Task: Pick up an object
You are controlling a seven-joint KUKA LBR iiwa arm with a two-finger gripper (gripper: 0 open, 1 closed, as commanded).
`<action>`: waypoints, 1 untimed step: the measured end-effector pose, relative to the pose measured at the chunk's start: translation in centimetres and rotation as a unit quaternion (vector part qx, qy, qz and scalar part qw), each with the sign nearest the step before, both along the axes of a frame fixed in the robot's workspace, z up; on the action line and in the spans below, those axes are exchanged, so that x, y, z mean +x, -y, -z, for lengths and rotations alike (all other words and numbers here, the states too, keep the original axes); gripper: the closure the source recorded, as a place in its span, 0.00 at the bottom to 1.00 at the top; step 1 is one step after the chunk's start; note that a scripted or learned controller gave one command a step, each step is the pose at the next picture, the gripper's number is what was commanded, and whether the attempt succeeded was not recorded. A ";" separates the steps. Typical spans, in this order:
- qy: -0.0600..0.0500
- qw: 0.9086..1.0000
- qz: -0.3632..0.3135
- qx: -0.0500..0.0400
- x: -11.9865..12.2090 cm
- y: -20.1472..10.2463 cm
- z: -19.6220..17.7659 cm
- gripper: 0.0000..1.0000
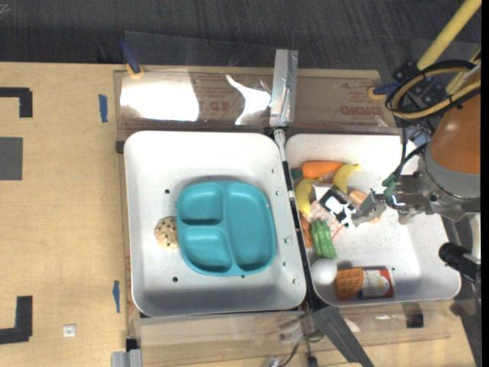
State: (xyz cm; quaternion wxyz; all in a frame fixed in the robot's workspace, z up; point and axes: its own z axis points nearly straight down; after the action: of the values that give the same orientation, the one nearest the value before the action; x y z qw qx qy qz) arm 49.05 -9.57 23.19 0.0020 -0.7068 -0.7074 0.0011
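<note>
Our gripper (pixel 367 209) hangs over the right bin (pixel 428 277); we cannot tell its state. The nearest object, a black-and-white box (pixel 333 204), lies just to its left, among the toy food.

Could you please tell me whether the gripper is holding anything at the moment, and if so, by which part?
It cannot be told: the gripper sits low over the right bin, beside a black-and-white item, and the hold is unclear.

Two white bins are counted: left bin (pixel 145 205), right bin (pixel 428 274). In left bin: 1 teal tray (pixel 227 225), w/ 1 cookie (pixel 167 233) beside it. In right bin: 1 carrot (pixel 324 169), 2 bananas (pixel 345 176).
</note>
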 end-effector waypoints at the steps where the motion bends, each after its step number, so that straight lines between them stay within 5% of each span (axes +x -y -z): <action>1: 0.001 0.998 -0.066 0.000 7.8 -2.8 5.1 0.00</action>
State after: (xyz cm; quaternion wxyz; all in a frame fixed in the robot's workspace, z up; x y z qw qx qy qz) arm 56.80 -6.74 18.12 0.0014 -0.6587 -0.7524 0.0009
